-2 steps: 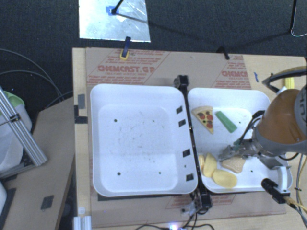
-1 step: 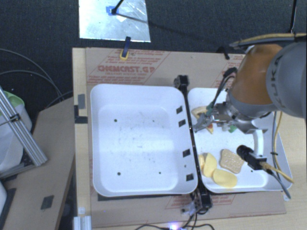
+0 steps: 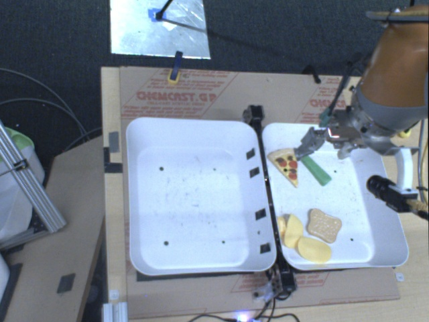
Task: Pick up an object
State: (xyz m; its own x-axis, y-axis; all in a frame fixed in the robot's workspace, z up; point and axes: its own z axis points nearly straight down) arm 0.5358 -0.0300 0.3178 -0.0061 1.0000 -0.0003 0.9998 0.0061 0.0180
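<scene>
Green stick (image 3: 316,170) and pizza slice (image 3: 285,164) are lying just below the hand (image 3: 314,141), which is hovering for a pick, grip state unreadable.

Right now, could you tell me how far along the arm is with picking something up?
Nothing looks lifted yet: the pizza slice, green stick, toast and yellow pieces all lie in the right bin. In hand: the pincer sits low over the bin's far end, right beside the pizza slice and green stick, with nothing visibly between its fingers. Left: the grasp and the lift.
</scene>
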